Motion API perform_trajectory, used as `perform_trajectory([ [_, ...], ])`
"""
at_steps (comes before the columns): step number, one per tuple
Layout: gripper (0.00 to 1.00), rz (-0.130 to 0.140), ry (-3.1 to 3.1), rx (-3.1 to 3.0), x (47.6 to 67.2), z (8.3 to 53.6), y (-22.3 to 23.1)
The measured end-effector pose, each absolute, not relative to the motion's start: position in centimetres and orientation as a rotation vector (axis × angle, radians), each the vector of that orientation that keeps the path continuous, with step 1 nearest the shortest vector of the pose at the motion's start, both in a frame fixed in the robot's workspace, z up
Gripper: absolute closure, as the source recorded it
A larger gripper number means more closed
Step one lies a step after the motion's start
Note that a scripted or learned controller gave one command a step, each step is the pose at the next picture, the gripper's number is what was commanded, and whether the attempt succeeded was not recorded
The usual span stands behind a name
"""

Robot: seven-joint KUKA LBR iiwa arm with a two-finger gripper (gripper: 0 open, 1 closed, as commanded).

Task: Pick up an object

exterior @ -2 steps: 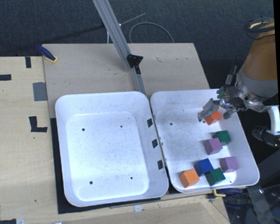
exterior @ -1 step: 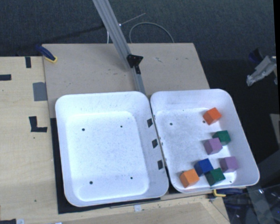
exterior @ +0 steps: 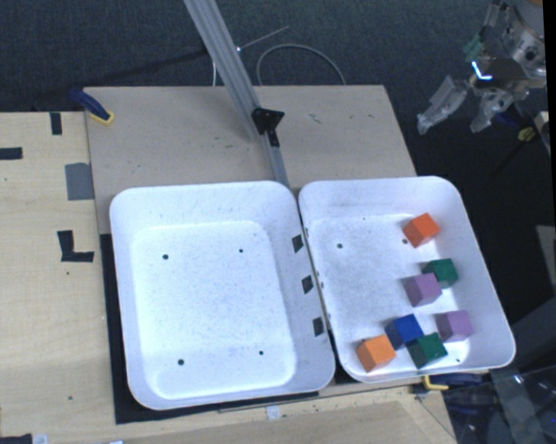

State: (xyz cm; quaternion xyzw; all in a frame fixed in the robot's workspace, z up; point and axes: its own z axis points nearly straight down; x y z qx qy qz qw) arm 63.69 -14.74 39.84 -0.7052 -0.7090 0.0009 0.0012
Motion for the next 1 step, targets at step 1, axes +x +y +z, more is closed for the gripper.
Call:
perform_trajectory([
  [1,0.00,0.001,-2.225,-2.222,64.93,41.50,-15.47],
])
